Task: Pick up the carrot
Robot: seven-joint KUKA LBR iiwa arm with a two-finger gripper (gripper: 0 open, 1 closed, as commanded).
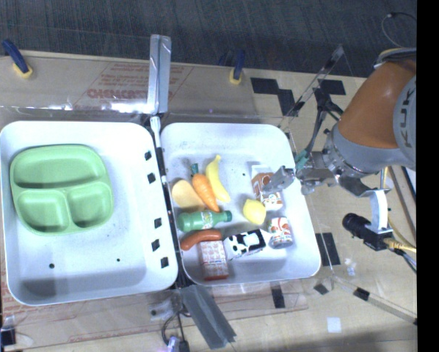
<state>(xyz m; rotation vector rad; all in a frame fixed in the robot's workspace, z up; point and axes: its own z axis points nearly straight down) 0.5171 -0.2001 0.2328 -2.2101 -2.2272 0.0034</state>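
One camera sits high up over the bench [293,75] and looks down at a slant. It is far enough back to see both white bins whole, the left bin [80,273] and the right bin [230,132], side by side. The dark floor [205,6] shows along the top. The arm [377,119] comes in from the right side.

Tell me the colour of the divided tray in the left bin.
Light green; the tray shows clearly in the camera view.
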